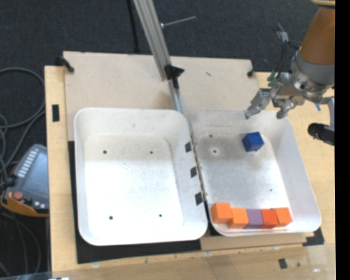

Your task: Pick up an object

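White and shallow, the left bin sits on the pale wooden surface, with black cables and a handheld controller on the dark floor to its left. A slanted metal rail rises behind the seam between the bins. The right bin holds a small blue cube near its far side, well apart from a row of orange blocks, one purple, along the near wall. Above the far right corner hangs the claw, fingers spread and grasping nothing.
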Available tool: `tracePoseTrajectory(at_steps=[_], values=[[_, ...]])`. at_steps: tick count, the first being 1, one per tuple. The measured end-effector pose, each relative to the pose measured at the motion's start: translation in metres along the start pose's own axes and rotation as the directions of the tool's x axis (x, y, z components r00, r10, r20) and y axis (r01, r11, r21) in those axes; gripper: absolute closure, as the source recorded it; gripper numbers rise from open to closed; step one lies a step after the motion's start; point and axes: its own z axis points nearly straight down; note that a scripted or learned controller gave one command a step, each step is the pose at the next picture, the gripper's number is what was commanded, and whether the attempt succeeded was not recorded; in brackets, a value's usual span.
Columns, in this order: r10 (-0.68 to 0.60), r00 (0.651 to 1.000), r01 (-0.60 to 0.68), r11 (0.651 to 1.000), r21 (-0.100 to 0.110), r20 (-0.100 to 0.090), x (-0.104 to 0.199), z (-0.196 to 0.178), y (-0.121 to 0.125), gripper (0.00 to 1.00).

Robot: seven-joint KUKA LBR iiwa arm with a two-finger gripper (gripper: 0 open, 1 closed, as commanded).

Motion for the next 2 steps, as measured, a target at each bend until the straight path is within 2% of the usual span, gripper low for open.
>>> tracePoseTrajectory(at_steps=[1, 2], values=[[0.006, 1.0, -0.006, 1.0, -0.002, 0.002, -0.013, 0.141, 0.012, 0.0], [0.001, 1.0, -0.001, 1.0, -0.023, 0.008, -0.033, 0.146, 0.015, 0.0]])
